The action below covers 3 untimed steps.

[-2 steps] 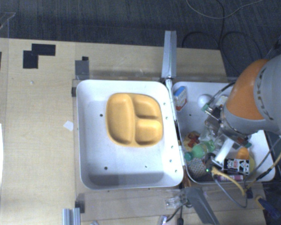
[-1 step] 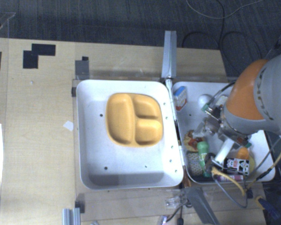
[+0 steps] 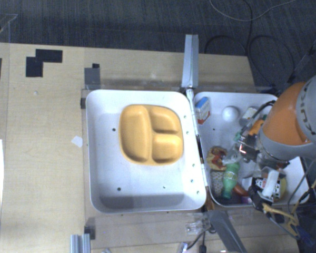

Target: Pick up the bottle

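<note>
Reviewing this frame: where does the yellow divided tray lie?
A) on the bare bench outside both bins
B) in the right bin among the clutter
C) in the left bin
C: the yellow divided tray rests on the floor of the left bin.

The arm (image 3: pixel 292 123) reaches over the right bin (image 3: pixel 217 100), its wrist above a clutter of small things. A green bottle (image 3: pixel 229 178) lies near the bin's front edge. The left bin (image 3: pixel 102 157) holds a yellow divided tray (image 3: pixel 150 134).
</note>
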Available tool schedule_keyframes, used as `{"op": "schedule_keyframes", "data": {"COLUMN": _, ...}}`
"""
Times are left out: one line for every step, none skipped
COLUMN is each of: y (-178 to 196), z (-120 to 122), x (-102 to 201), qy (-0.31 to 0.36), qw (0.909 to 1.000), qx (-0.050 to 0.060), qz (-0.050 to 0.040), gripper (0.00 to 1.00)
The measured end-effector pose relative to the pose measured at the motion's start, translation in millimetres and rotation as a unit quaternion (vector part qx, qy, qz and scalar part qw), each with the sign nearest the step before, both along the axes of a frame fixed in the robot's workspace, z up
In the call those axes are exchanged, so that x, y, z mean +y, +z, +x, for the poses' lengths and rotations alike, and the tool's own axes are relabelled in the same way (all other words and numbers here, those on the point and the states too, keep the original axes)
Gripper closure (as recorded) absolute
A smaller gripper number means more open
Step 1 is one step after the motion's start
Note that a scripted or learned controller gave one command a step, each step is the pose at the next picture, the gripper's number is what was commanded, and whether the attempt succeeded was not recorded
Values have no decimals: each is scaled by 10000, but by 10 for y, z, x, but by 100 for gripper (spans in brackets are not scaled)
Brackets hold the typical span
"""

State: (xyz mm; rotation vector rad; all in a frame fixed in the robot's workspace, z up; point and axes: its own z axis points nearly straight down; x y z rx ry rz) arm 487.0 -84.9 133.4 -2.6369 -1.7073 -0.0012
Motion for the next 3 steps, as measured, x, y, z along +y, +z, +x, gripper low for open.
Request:
{"op": "schedule_keyframes", "data": {"y": -379, "z": 67, "x": -11, "qy": 828, "qw": 9965, "qx": -99, "qz": 21, "gripper": 0}}
{"op": "schedule_keyframes", "data": {"y": -245, "z": 119, "x": 6, "qy": 849, "qw": 9962, "qx": -173, "qz": 9, "gripper": 100}}
{"op": "schedule_keyframes", "data": {"y": 853, "z": 61, "x": 646, "qy": 2140, "qw": 9768, "qx": -28, "qz": -8, "gripper": 100}}
